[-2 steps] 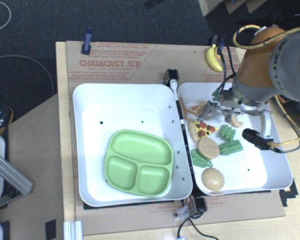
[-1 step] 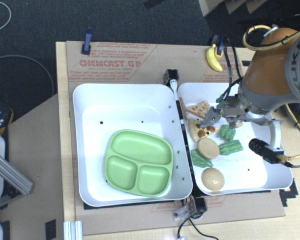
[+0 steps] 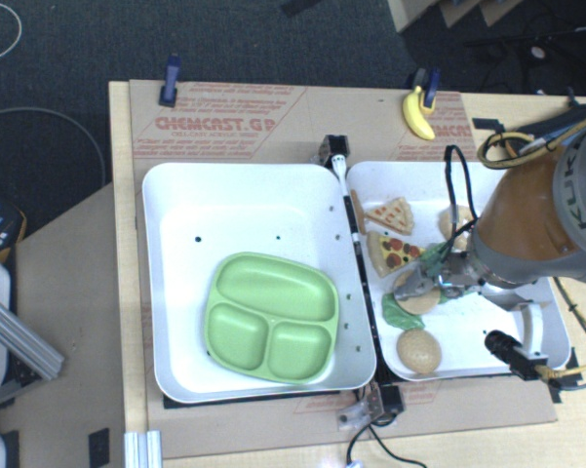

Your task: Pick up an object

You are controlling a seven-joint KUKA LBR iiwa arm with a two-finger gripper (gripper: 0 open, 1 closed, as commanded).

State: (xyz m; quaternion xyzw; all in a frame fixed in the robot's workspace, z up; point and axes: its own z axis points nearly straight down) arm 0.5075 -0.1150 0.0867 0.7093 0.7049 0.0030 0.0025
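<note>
In the right bin (image 3: 556, 334), the gripper (image 3: 431, 283) hung over pizza slices (image 3: 395, 252) at nine o'clock, finger state unclear, nothing lifted yet

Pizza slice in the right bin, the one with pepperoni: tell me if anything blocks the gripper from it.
Nothing visible does. The gripper hovers right beside the pepperoni pizza slice, in the right bin. A green leafy piece lies below them, not between.

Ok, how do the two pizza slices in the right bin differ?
The upper pizza slice is lighter, with yellowish topping and a pale crust; the lower pizza slice shows red pepperoni spots. The upper one lies apart from the arm; the lower one lies right next to the tool. Both are flat wedges in the right bin.
</note>
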